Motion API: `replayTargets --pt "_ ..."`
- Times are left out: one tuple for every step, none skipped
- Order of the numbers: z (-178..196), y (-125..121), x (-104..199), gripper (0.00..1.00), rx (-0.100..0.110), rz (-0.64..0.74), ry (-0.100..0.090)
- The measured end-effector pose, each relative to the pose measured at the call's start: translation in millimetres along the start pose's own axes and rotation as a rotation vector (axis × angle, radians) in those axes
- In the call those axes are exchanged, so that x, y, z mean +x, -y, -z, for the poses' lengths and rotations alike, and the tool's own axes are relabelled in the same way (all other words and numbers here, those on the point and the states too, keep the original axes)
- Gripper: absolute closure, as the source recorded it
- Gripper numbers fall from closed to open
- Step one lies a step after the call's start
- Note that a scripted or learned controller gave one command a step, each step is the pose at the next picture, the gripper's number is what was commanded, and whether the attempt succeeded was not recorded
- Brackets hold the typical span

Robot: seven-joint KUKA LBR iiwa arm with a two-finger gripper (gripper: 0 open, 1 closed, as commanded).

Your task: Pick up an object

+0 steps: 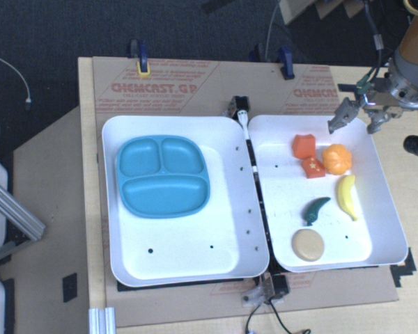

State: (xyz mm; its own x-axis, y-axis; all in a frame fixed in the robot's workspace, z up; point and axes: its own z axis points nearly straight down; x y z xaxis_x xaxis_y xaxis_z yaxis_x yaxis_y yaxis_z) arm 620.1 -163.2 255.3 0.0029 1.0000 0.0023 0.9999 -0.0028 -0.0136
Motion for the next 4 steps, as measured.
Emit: replayTargets --pt "8 -2 1 0.0 -0.014 0.003 0.002" --pt "-55 -3 -3 0.0 -0.007 0.002 0.001" --pt "-98 -3 -5 0.0 -0.009 0.003 0.001" --pt "-137 -8 -7 0.0 -0.035 0.002 0.013"
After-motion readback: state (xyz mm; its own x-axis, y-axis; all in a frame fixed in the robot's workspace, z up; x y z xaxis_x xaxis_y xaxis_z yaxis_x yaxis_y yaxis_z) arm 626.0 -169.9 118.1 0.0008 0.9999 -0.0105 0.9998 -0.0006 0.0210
